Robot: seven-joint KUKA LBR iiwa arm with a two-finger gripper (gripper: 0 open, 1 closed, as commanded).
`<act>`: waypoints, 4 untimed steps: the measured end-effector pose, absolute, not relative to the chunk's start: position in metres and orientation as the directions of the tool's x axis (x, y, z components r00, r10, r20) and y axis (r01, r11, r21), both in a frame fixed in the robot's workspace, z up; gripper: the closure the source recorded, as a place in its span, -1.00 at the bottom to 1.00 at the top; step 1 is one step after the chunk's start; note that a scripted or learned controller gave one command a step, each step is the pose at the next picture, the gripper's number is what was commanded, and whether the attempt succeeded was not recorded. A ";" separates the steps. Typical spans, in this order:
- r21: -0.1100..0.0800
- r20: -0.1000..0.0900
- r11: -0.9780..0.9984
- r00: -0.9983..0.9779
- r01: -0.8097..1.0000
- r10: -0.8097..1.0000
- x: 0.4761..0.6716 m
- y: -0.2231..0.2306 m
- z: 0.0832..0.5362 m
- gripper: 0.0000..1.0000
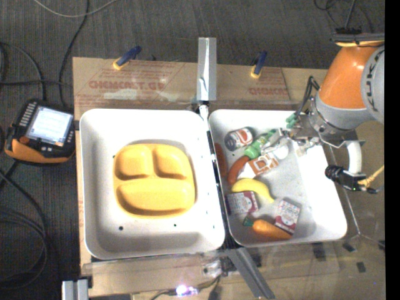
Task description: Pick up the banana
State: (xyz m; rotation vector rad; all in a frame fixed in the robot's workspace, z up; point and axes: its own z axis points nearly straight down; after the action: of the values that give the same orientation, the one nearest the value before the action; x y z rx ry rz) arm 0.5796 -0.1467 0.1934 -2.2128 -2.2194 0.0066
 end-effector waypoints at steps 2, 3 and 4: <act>0.061 -0.012 0.092 -0.091 0.994 0.996 0.530 -0.120 0.109 -1.00; -0.006 0.002 0.214 -0.214 0.977 0.977 0.535 -0.069 0.190 -1.00; 0.008 -0.002 0.302 -0.302 0.953 0.953 0.504 -0.105 0.098 -1.00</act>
State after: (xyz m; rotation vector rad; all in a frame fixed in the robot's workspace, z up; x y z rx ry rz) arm 0.5042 -0.1053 0.0979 -1.8588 -2.5397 -0.0082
